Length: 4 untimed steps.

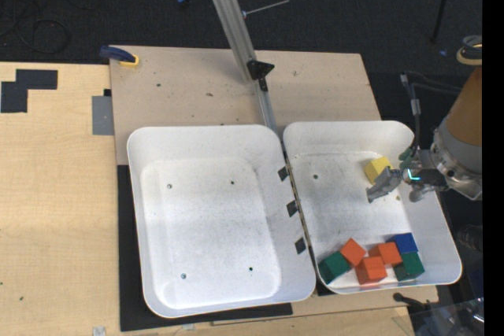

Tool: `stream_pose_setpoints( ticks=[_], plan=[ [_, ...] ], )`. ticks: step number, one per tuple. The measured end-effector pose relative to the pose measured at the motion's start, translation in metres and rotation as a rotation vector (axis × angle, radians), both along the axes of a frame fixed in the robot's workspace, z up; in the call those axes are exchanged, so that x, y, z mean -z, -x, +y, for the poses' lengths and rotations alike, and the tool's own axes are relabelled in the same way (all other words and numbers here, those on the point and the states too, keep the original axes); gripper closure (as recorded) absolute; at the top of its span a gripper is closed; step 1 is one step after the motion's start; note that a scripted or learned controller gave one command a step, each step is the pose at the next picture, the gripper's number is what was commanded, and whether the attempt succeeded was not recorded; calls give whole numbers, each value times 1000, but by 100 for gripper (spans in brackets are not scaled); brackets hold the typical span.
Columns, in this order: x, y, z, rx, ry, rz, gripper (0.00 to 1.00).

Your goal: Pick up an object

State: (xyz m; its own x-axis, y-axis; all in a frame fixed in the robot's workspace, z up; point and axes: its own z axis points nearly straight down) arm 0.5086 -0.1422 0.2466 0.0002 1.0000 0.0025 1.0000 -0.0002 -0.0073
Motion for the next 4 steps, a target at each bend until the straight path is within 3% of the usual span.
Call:
stream_pose_setpoints(
  ticks=[1, 3, 4],
  plan=[
    [-2, 0, -1, 3, 1, -5, 0],
    [104, 9, 16, 2, -1, 2, 0],
    [156, 9, 17, 2, 1, -5, 0]
  ],
)
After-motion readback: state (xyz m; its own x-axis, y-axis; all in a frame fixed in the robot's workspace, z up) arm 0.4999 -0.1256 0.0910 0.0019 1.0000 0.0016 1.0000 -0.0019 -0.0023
